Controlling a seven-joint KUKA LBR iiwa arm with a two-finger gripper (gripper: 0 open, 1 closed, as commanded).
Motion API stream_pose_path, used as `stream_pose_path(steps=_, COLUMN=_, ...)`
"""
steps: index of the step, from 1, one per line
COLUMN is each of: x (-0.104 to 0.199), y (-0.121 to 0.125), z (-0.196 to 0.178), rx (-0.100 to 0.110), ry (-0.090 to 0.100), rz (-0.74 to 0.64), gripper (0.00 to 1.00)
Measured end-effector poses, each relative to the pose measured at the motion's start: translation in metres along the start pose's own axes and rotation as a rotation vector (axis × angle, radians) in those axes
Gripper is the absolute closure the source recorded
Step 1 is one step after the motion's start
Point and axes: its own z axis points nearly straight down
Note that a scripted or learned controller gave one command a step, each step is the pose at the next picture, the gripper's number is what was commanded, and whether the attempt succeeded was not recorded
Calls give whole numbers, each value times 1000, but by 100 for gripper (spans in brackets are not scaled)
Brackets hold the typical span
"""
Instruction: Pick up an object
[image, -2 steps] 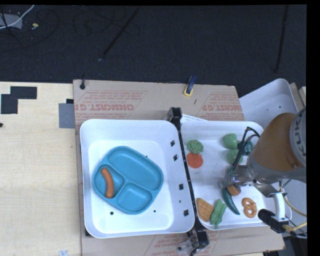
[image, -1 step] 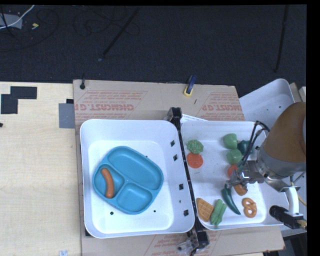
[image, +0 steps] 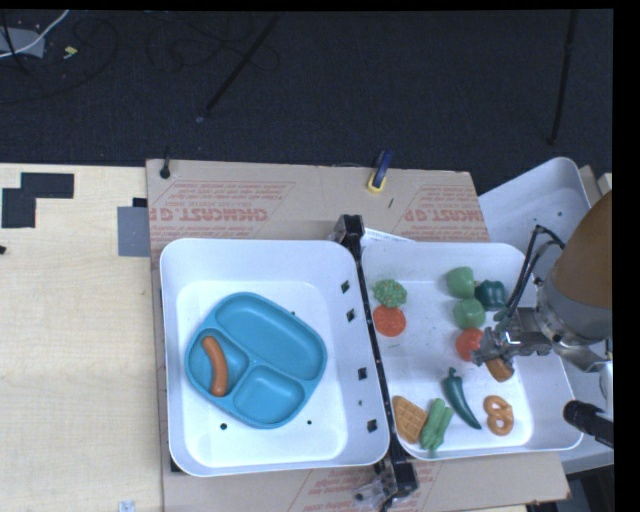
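White right bin (image: 540, 432), claw (image: 497, 352) over half-hidden toy food (image: 499, 369), grip impossible to tell.

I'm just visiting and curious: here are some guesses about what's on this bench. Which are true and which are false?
1. The sausage lies on the blue plate. True.
2. The blue plate sits in the right bin. False: it sits in the left bin; the right bin holds the loose toy food.
3. The pretzel is in the right bin. True.
4. The broccoli is on the blue plate. False: it lies in the right bin, just above the tomato.
5. The tool is above the left bin. False: it is over the right bin, beside a red piece.
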Motion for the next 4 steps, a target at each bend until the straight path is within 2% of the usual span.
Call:
stream_pose_path(steps=1, x=-1, y=1, z=-28, rx=1, ry=1, rz=-6, gripper=100)
stream_pose_path(steps=4, x=162, y=39, z=-34, rx=4, ry=2, rz=-11, gripper=100)
